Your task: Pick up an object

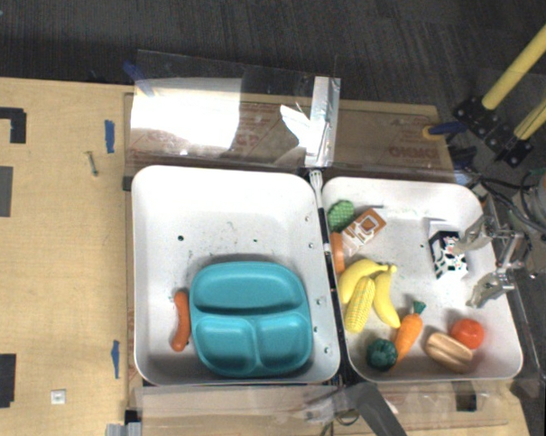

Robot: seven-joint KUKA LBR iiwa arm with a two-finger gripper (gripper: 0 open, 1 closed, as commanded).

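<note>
1. Nearest the lens, a teal divided tray (249, 324) lies in the left bin (165, 199), with an orange sausage (181, 320) just beside its left edge.
2. At the right bin's (409, 196) far right rim, the gripper (494, 263) hangs with its metal fingers (488, 290) spread apart, nothing between them.
3. Just left of the jaws lies a black-and-white cow toy (448, 255), apart from them.
4. Below the jaws sit a tomato (468, 332) and a hot dog bun (448, 349).
5. Farther left lie a carrot (408, 332), bananas (383, 294), corn (361, 301) and a dark green vegetable (382, 354).
</note>
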